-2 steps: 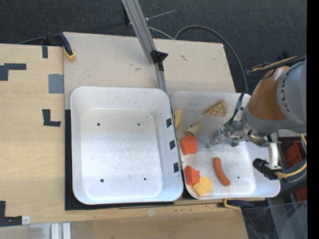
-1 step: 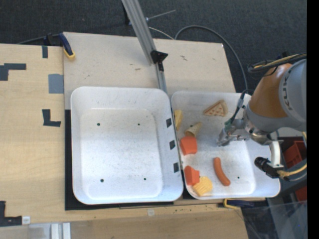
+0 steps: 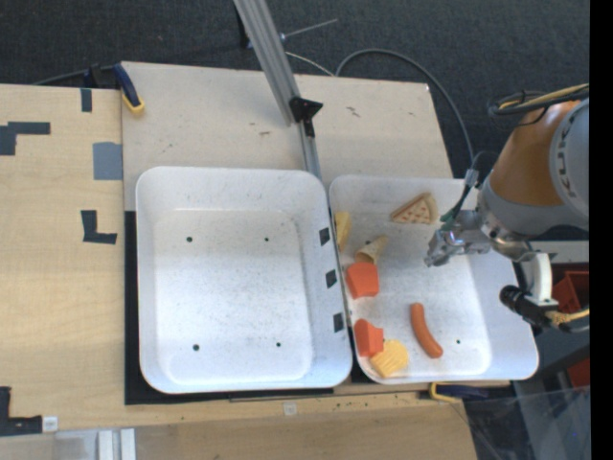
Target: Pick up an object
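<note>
The right bin (image 3: 498,353) holds several toy foods. A tan wedge like a sandwich slice (image 3: 415,211) lies near its far edge. A small cone (image 3: 372,249) and a yellow piece (image 3: 342,226) lie by the left wall. An orange block (image 3: 362,280) sits below them. Near the front are a red-orange block (image 3: 369,336), a yellow ridged piece (image 3: 391,358) and an orange-red sausage (image 3: 426,331). My gripper (image 3: 442,249) hangs over the bin's right middle, right of the cone and below the wedge. Nothing shows between its fingers.
The left bin (image 3: 230,372) stands beside the right one, with a shared divider carrying dark clips. A metal pole (image 3: 273,46) slants in from the top. A cable (image 3: 412,65) curves behind the right bin. My arm's orange band (image 3: 536,161) fills the right side.
</note>
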Available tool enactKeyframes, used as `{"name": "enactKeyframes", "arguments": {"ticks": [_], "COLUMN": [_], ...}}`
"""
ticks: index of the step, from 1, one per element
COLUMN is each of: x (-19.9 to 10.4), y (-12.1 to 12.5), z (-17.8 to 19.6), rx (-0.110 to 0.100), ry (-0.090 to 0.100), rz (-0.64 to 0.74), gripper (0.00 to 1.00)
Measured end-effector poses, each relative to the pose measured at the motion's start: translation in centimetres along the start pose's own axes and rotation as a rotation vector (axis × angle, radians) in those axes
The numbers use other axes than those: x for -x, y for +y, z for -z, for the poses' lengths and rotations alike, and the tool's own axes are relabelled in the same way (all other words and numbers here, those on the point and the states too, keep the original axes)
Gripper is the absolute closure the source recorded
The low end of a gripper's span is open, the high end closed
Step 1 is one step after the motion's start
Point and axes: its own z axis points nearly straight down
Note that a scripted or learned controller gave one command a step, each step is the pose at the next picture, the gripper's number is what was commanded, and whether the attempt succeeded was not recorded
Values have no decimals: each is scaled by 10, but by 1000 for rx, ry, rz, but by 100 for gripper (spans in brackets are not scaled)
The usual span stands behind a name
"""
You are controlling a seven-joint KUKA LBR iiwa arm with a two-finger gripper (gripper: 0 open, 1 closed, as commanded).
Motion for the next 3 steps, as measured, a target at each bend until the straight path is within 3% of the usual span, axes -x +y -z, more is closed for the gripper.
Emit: {"name": "enactKeyframes", "arguments": {"ticks": [1, 2, 3], "x": [10, 9, -49], "y": [-3, -2, 15], "z": [51, 62, 57], "rx": [1, -2, -4], "ry": [-1, 1, 3], "rz": [-2, -1, 5], "gripper": [100, 100, 100]}}
